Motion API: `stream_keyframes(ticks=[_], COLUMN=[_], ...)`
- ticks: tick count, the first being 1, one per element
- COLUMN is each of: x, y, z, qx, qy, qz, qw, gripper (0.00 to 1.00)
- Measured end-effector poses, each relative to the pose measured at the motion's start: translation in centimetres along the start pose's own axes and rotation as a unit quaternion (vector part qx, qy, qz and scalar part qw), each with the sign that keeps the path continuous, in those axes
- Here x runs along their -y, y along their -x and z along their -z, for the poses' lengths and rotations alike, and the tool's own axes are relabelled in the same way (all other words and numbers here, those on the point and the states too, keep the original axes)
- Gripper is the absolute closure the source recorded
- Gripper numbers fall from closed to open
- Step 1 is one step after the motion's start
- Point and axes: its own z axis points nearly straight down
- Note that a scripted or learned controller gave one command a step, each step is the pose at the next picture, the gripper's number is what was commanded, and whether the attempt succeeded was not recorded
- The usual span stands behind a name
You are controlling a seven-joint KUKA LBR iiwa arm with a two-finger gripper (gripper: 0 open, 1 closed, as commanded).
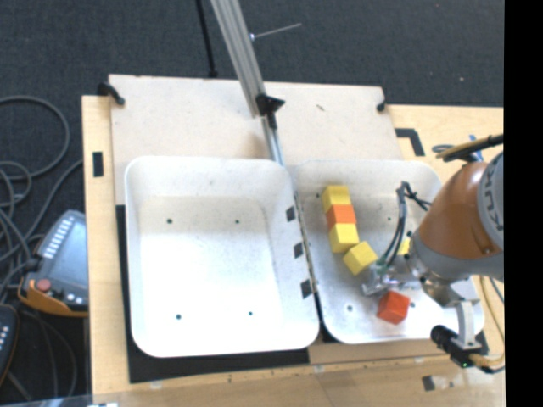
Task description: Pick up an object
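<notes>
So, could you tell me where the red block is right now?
The red block lies in the right bin near its front edge, just below the gripper and right of the nearest yellow block.

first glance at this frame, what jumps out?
The arm, grey with an orange band, coming in from the right over the right bin. Then the blocks in that bin: a slanted row of yellow, orange, yellow and yellow, with a red block apart near the front, right by the gripper. The left bin sits beside it.
</notes>
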Motion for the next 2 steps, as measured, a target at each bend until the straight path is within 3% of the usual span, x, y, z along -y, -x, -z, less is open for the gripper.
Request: stream_keyframes(ticks=[1, 2], x=[-0.2, -0.17], y=[0.05, 0.03], z=[1.12, 1.04], qx=[0.001, 0.001], qy=[0.003, 0.003], qz=[-0.001, -0.003], qw=[1.0, 1.0], gripper=[1.0, 0.0])
